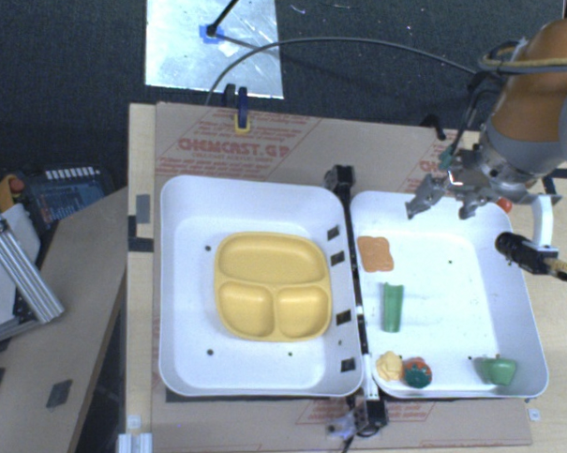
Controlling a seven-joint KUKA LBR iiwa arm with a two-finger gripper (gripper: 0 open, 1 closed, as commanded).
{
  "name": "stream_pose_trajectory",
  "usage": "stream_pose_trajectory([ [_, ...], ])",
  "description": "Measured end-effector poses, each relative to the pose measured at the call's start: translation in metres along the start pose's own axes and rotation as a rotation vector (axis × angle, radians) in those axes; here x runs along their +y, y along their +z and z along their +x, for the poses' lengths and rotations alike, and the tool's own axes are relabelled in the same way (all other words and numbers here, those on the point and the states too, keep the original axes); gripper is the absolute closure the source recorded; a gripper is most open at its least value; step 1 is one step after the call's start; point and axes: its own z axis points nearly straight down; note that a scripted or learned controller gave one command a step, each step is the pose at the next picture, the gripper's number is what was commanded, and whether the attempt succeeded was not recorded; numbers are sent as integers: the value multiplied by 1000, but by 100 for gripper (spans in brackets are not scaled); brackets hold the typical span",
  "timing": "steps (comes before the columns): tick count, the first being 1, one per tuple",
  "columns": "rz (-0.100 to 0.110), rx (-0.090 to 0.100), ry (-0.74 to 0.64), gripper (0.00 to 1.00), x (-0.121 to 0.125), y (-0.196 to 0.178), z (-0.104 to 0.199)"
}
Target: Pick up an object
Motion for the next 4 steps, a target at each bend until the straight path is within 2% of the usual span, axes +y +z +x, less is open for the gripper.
stream_pose_trajectory([
  [1, -11, -1, -2, 0, 2, -6, 0],
  [3, -7, 0, 0, 0, 11, 80, 2],
  [4, -5, 0, 0, 0, 3, 139, 0],
])
